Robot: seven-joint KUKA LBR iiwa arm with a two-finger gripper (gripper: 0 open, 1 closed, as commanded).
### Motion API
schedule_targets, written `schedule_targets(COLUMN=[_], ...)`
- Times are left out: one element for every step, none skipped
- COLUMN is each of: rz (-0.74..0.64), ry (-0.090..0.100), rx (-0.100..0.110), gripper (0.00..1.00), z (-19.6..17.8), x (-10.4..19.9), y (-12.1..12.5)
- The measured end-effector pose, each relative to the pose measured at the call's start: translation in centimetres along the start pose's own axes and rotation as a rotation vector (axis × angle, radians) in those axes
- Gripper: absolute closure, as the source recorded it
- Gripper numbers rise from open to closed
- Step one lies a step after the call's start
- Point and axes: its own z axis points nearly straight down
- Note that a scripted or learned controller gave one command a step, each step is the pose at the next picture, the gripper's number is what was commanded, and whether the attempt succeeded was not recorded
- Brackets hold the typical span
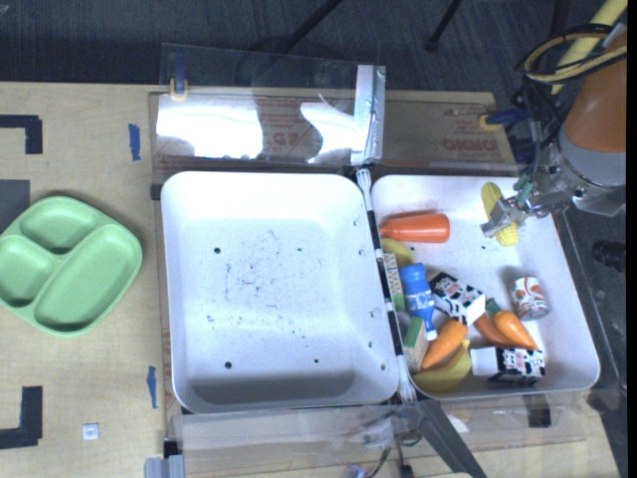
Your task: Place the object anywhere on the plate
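The green divided plate (68, 264) lies on the wooden bench at the far left, outside both bins. My gripper (514, 213) hangs over the upper right part of the right bin (577, 312), directly over a yellow corn-like toy (494, 198). The yellow toy shows both above and below the gripper's metal tip, so the gripper covers its middle. Whether the toy is gripped is hidden by the wrist.
The right bin also holds a red-orange sausage shape (414, 227), a blue bottle (414, 289), two carrots (445, 343) (507, 328), a small can (530, 297), cow-patterned pieces (519, 362) and a yellow banana (450, 368). The left bin (264, 287) sits between that bin and the plate.
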Motion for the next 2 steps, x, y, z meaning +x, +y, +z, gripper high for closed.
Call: schedule_targets(rz=[-0.212,-0.348], ry=[0.003,0.0], rx=[0.002,-0.003], gripper=[1.0,1.0], z=[2.1,2.1], x=[9.5,11.7], y=[1.3,2.8])
